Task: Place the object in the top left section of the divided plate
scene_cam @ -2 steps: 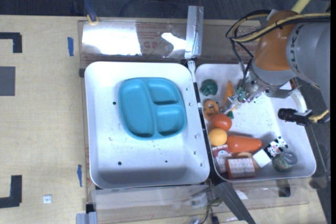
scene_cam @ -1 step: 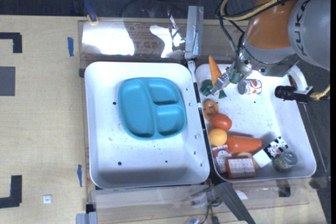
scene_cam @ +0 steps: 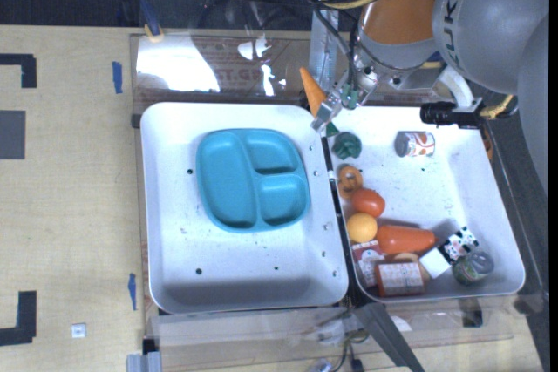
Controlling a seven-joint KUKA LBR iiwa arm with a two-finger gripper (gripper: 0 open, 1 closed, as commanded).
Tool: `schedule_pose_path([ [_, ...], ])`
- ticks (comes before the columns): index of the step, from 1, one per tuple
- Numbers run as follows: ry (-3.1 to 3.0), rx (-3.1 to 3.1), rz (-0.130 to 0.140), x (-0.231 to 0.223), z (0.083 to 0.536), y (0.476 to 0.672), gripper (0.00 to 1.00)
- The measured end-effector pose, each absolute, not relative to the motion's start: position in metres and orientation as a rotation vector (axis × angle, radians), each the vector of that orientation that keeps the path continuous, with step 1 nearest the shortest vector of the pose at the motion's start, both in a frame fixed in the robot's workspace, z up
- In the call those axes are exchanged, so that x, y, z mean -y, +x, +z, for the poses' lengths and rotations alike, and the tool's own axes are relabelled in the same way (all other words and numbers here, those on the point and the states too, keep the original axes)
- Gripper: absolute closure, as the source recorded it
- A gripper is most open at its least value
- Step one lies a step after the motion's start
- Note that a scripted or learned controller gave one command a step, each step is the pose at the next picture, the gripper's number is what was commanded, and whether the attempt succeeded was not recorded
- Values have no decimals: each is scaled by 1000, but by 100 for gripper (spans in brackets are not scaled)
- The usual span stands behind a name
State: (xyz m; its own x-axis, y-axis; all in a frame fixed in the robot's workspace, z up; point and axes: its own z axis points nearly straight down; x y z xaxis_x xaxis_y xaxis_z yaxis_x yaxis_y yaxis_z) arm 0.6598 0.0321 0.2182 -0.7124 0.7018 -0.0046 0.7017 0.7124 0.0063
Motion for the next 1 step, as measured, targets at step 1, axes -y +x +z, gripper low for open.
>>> schedule_pose_path([
  [1,1112,-2931,10,-102,260,627,100],
])
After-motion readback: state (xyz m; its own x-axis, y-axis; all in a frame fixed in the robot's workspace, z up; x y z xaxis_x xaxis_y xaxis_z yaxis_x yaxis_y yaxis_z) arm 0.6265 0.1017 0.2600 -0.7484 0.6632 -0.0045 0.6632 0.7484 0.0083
